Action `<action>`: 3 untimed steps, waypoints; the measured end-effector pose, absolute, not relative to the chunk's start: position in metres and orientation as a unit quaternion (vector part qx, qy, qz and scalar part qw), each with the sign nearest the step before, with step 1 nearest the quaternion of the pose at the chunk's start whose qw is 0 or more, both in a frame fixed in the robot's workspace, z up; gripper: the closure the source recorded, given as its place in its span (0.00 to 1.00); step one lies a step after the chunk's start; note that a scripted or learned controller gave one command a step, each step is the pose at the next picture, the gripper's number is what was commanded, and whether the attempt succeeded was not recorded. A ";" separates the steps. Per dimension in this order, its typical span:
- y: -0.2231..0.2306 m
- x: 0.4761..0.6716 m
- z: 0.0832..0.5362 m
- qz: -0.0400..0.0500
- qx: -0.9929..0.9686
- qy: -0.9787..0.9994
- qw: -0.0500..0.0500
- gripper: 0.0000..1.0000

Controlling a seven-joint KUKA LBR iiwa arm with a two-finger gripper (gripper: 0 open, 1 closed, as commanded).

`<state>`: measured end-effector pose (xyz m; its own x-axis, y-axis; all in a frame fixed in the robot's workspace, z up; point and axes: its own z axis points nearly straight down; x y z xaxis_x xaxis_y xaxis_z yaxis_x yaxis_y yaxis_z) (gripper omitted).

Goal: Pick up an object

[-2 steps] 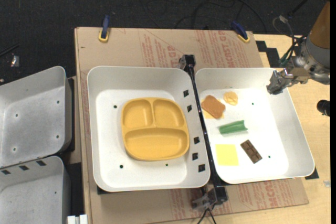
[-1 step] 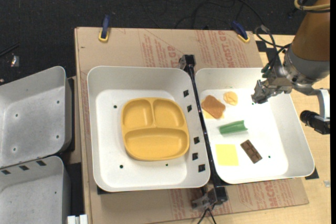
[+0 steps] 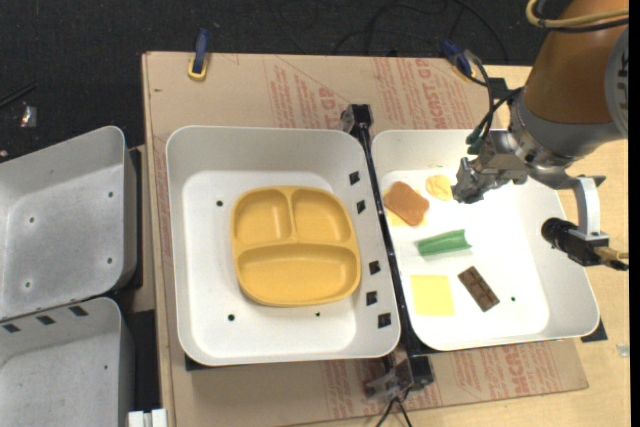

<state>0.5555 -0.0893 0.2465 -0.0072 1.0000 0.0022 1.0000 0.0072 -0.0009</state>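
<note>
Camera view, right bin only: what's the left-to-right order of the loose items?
orange block → yellow square → green piece → brown bar. The small yellow piece overlaps the others in x, so it is left out.

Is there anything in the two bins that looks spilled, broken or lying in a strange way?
Nothing stands out. The yellow divided plate lies flat in the left bin. The small items in the right bin lie apart from one another, and the gripper is above its upper part.

Gripper (image 3: 468, 183) over right bin (image 3: 560, 310), beside small yellow piece (image 3: 438, 185), orange block (image 3: 406, 203)
</note>
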 end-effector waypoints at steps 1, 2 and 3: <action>-0.031 0.539 0.251 0.000 -0.704 -0.710 0.001 1.00; 0.015 0.532 0.241 0.000 -0.705 -0.710 0.001 1.00; 0.069 0.509 0.246 0.000 -0.704 -0.710 0.001 1.00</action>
